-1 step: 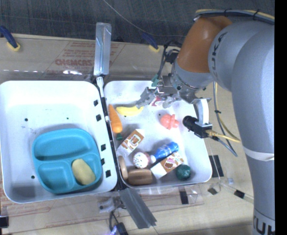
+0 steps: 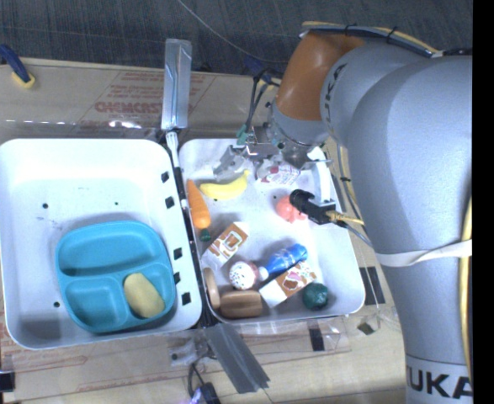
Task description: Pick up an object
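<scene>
- Left bin (image 2: 11,225): blue tray (image 2: 95,263) with a potato (image 2: 144,295) in its corner.
- Right bin (image 2: 347,268): banana (image 2: 223,188), carrot (image 2: 199,206), cartons, bottle (image 2: 284,257), bread (image 2: 240,304).
- Gripper (image 2: 232,163) just above the banana; jaw state: cannot tell.

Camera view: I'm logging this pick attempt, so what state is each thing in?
Gripper: low over the right bin's far end, by the banana.
Banana: lying flat in the right bin.
Carrot: lying along the bin's left wall.
Tray: flat in the left bin, potato in one compartment.
</scene>
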Robot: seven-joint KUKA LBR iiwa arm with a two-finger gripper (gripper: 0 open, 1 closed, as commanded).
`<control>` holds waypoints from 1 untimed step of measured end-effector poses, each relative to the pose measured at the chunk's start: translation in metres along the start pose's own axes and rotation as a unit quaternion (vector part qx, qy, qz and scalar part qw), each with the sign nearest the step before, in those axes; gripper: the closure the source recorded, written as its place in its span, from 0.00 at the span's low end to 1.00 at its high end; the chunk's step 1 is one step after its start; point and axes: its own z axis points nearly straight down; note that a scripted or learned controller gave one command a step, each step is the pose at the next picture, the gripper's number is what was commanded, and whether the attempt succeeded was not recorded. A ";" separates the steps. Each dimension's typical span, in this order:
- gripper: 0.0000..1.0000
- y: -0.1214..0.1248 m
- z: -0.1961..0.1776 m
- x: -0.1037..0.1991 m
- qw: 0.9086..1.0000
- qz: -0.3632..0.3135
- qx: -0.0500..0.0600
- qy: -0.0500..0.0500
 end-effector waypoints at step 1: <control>0.00 -0.025 0.049 -0.001 0.997 -0.080 -0.001 0.000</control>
